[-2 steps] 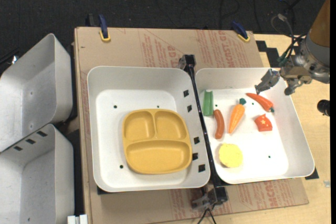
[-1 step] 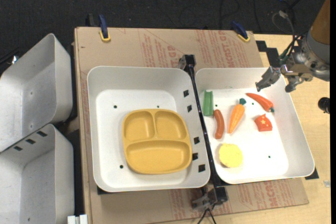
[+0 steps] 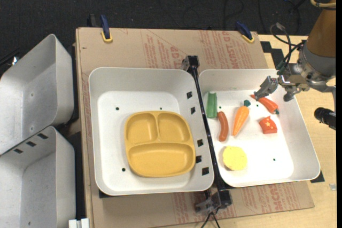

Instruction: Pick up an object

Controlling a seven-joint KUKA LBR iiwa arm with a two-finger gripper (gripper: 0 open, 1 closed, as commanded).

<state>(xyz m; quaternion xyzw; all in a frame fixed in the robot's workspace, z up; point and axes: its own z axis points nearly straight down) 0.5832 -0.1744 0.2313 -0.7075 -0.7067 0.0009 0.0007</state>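
Note:
The right bin [image 3: 299, 160] holds a green piece [image 3: 212, 104], a brown-red sausage [image 3: 222, 125], a carrot [image 3: 240, 119], a red chunk [image 3: 268, 125], an orange-red piece [image 3: 269, 105] and a yellow disc [image 3: 234, 158]. My gripper [image 3: 278, 89] hangs over the bin's upper right corner, just above and slightly right of the orange-red piece. Its fingers are spread apart, so it is open, and nothing sits between them. The left fingertip [image 3: 265, 88] is close to the orange-red piece.
The left bin [image 3: 107, 115] carries a yellow divided plate [image 3: 159, 143]. A black divider [image 3: 202, 115] runs between the bins. Two spare white bins [image 3: 32, 115] lie off the bench at left. Cables trail across the dark floor behind.

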